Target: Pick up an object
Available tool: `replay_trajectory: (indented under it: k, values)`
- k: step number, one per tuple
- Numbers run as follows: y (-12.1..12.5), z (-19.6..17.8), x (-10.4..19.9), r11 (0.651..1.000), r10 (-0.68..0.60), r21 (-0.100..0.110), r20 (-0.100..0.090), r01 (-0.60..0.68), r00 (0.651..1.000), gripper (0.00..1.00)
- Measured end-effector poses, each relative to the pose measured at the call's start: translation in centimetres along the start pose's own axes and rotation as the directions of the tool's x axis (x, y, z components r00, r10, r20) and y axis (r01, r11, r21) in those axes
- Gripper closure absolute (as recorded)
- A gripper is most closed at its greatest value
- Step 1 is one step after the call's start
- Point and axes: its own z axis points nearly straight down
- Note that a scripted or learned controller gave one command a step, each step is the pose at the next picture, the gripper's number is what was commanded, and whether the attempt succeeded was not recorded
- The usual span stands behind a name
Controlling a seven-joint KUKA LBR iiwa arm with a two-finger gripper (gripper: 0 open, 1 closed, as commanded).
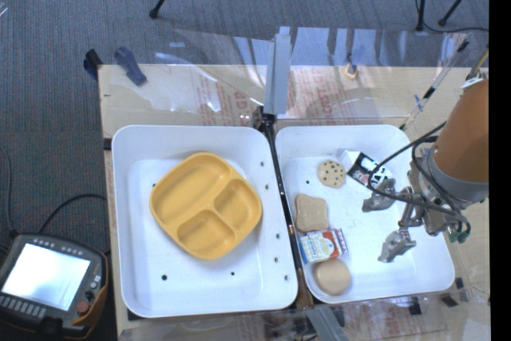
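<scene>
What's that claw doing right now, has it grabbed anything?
Gripper: open, holding nothing, poised over a bare part of the right bin, apart from the cookie.

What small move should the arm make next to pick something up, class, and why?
Probably shift the gripper left toward the carton, then descend. Its open fingers hang over bare floor of the right bin with nothing between them, and the carton lies just left.

We are seeing the arm (471, 148) being cut off at three o'clock, and the pendant (49, 283) being clipped at seven o'clock; the milk carton (321, 245) print is reading too small.
</scene>
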Motion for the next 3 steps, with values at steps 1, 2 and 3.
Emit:
replay_trajectory:
  k: [1,2,3]
  values:
    - [4.0,10.1,-0.7,0.936,-0.352,0.01,0.015,0.351,0.936,0.0]
    - [4.4,9.2,-1.0,0.933,-0.36,0.008,0.017,0.36,0.933,1.0]
    - [10.0,2.3,-2.6,0.569,-0.823,0.001,0.003,0.823,0.569,1.0]
